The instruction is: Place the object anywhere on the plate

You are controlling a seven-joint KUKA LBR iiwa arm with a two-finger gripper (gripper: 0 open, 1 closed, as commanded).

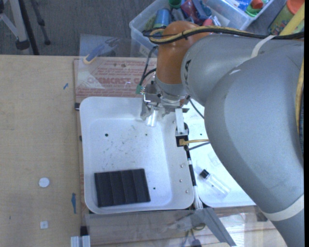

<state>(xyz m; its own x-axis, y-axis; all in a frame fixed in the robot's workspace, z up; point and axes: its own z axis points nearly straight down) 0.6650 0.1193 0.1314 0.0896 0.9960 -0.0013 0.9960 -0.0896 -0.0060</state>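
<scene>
A black ribbed rectangular plate [120,187] lies flat in the front left corner of the left bin [91,144]. In the right bin [231,200], near its front, lies a small clear vial with a black cap [211,179]; the arm hides most of that bin. My gripper [149,116] hangs over the back edge of the left bin, well behind the plate and far from the vial. I see nothing held at its tip.
A clear tub of colourful items [193,14] stands behind the bins. Printed cardboard [111,79] lies under the back of the left bin. The wooden bench [34,120] stretches to the left, with a small white disc [44,182] on it.
</scene>
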